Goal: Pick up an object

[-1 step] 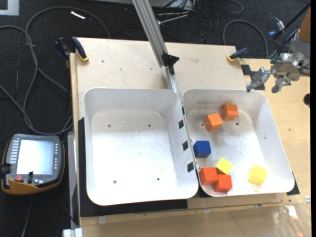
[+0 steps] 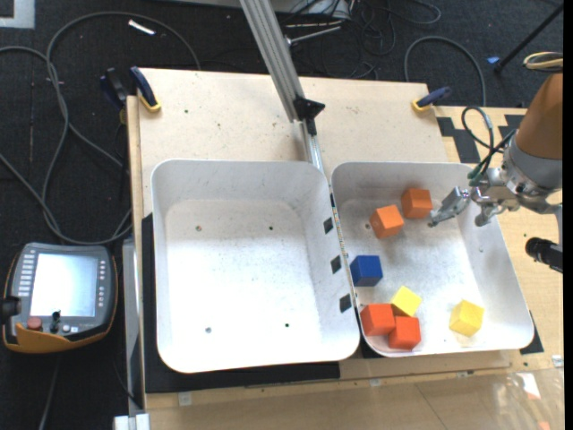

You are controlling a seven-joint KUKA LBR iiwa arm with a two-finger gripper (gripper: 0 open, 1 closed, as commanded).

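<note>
The right bin (image 2: 501,267) holds several small cubes. Two orange cubes (image 2: 416,202) (image 2: 388,220) lie near its back, and a blue cube (image 2: 365,270) rests by the left wall. Two red cubes (image 2: 378,318) (image 2: 405,331) and a yellow cube (image 2: 406,301) cluster at the front. Another yellow cube (image 2: 466,317) lies at the front right. My gripper (image 2: 464,212) hangs over the bin's back right part, just right of the orange cubes. It is open, with nothing between its fingers.
The left bin (image 2: 179,240) stands beside the right one, sharing a middle wall. A metal strut (image 2: 273,43) slants down to the bins' back junction. A teach pendant (image 2: 58,294) lies off the bench at left. Clamps sit at the bench's back corners.
</note>
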